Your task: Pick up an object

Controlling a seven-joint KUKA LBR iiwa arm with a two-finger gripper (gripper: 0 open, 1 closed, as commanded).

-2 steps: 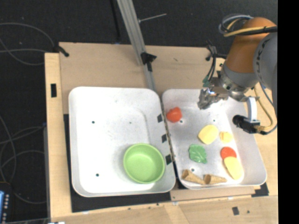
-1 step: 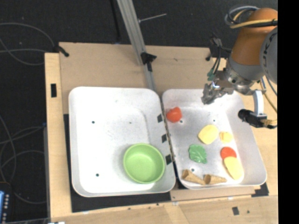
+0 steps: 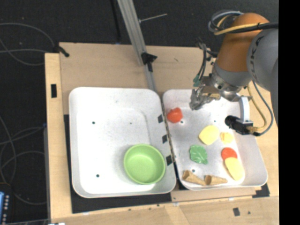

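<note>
Two tan cone-shaped pieces (image 3: pixel 204 178) are lying at the near rim of the right bin (image 3: pixel 260 171), closest to the camera, at roughly 6 o'clock from the gripper (image 3: pixel 198 99). Nothing is sitting between the fingers, which are pointing down over the far part of that bin; whether they are parted or closed I cannot tell from this slant.

No single target is named, so any piece counts. The nearest candidate is the red-orange piece (image 3: pixel 175 115), lying at about 8 o'clock from the gripper, near the bin's left wall. The yellow piece (image 3: pixel 209 135) is sitting at 5 o'clock, with the green leafy piece (image 3: pixel 198 154) beyond it and a red and yellow pair (image 3: pixel 232 162) toward 4 o'clock.

The likely failure, as I judge it, is a straight descent from here: the fingers are hanging over bare bin floor, between the pieces, and would be closing on nothing. Going for the red-orange piece is risking a knock against the wall or nudging a rounded thing away.

Reaching in from 2 o'clock, the arm is bending its orange band (image 3: pixel 236 41) over the bin's far corner, wrist angled downward. The green bowl (image 3: pixel 144 163) is resting in the left bin (image 3: pixel 103 111), well apart.
</note>
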